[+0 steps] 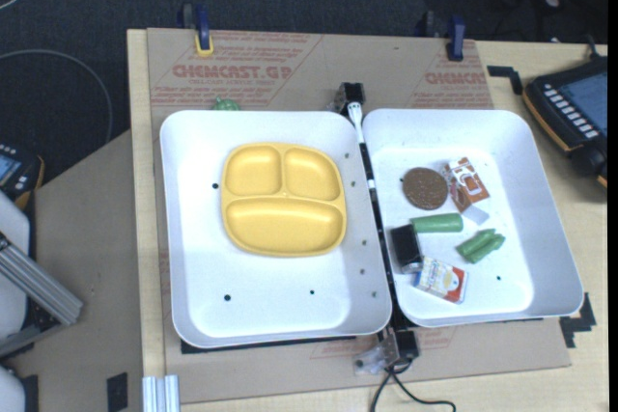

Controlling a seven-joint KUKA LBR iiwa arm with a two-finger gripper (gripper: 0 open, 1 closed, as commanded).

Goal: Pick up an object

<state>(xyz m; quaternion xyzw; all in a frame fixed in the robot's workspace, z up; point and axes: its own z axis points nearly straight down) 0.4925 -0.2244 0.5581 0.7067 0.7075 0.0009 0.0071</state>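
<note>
Camera view, looking down at a slant: two shallow white bins sit side by side on a tan surface [145, 207]. The left bin [193, 285] holds a yellow divided plate [284, 199] with three compartments, lying flat near the middle. The right bin [521, 169] holds a cluster of small things. A brown round disc [425, 188] lies beside a red and white packet [467, 183]. Below them lies a green cylinder [436, 224], with a second green piece [480, 245], possibly a toy vegetable, to its right. A small black block [406, 247] sits near the bin's left wall, just beside another red and white packet [441, 278].
</note>
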